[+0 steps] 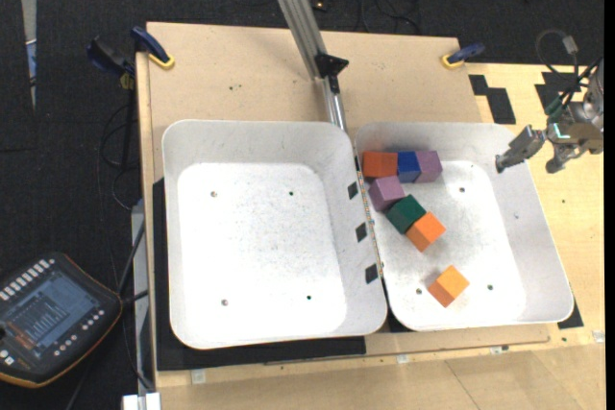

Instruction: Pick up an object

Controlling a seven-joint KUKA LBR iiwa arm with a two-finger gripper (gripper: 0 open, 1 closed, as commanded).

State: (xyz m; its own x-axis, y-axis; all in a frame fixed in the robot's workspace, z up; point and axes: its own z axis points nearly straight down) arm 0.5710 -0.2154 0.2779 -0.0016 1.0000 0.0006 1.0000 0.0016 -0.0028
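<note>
Reaches in from the right edge, little of the arm in frame. End effector held at upper right, two fingers splayed apart and angled down-left, nothing between them. Wrist body and cabling bunched just behind, against the frame edge.

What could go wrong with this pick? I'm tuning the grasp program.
The blocks crowd the right bin's left wall: red, blue, purple, a second purple, green, orange. The gripper might catch two or jam. The lone orange block looks safer, though it sits rotated.
</note>
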